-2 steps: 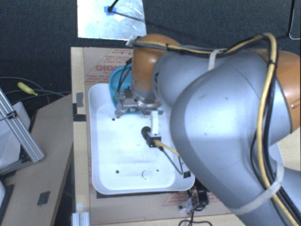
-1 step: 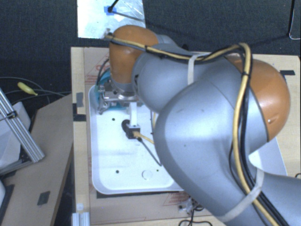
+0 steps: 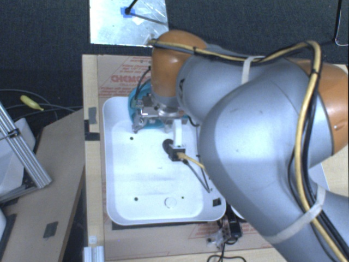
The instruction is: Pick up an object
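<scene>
My gripper (image 3: pixel 146 118) is low over the far end of the left white bin (image 3: pixel 143 203), close to its back wall. A teal-blue object (image 3: pixel 133 99) shows just behind and left of the gripper, against the bin's far rim; I cannot tell whether it is touched or held. The orange wrist band (image 3: pixel 166 64) rises right above the gripper. A black fitting (image 3: pixel 173 149) with a yellow cable hangs from the arm over the bin's middle. The big grey arm (image 3: pixel 262 146) hides the bin's right side.
The bin rests on a cardboard sheet (image 3: pixel 117 75). A silvery foil sheet (image 3: pixel 128 15) lies beyond it. An aluminium frame (image 3: pixel 20 152) stands at the left edge. A strip of the second bin (image 3: pixel 330 171) peeks out past the arm.
</scene>
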Robot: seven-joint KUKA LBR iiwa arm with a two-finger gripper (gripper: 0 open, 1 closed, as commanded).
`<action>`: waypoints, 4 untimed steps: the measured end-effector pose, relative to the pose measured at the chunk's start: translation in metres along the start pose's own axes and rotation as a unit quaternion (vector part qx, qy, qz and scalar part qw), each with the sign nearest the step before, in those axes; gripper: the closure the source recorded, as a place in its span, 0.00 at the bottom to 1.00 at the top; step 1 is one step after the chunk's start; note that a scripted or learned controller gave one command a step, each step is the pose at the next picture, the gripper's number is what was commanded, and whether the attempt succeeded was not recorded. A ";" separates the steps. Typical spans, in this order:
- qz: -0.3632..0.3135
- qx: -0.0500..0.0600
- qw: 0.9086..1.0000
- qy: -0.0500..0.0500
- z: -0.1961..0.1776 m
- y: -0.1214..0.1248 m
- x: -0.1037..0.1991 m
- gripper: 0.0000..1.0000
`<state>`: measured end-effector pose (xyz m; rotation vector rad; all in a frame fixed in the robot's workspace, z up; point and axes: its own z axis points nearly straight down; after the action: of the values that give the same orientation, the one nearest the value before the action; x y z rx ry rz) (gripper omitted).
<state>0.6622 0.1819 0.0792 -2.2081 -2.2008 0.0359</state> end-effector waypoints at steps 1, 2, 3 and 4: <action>-0.003 0.005 1.000 -0.003 -0.009 -0.002 0.000 1.00; -0.006 -0.015 1.000 0.002 -0.049 -0.114 0.043 1.00; -0.006 -0.024 1.000 0.005 -0.213 -0.175 0.055 1.00; -0.006 -0.018 1.000 0.001 -0.215 -0.176 0.053 1.00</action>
<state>0.4940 0.2349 0.2996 -2.2126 -2.2304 -0.0057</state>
